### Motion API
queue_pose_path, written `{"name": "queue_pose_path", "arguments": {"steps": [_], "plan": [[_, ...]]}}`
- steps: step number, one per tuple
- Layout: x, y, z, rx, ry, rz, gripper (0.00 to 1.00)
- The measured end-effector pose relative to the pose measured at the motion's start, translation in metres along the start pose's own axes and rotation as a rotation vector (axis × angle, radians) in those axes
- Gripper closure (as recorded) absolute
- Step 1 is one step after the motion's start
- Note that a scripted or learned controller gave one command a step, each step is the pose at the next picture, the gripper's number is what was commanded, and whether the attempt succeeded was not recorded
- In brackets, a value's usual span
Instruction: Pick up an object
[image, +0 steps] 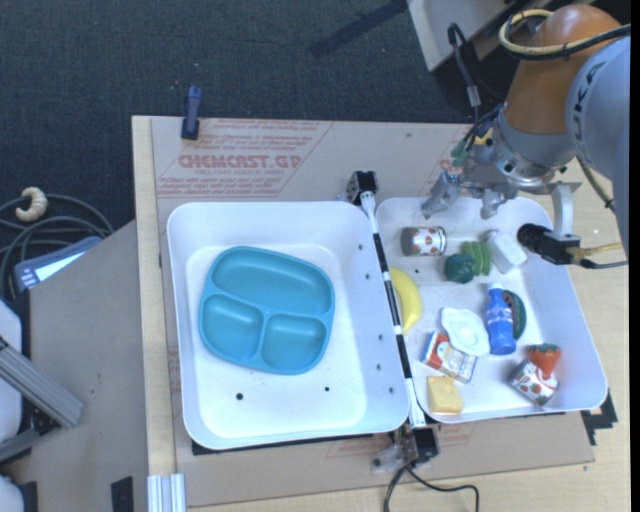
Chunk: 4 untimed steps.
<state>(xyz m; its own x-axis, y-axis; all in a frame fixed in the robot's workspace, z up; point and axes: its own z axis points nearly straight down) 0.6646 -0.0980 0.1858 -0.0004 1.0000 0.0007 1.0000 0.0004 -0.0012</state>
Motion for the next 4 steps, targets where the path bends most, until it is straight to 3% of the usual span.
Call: {"name": "queue_pose_path", "arguments": {"steps": [1,2,3,4], "plan": [[0.005,-0.013,0.067,0.002,0.000,0.001,0.00],[-0.001,0.004,0.098,-0.007,0.000,-0.001,0.00],[-0.001,0.005,0.087,-0.010,-0.001,-0.002,1.00],[0.040,-0.067,0.000,0.000,0.001,0.000,1.00]]}}
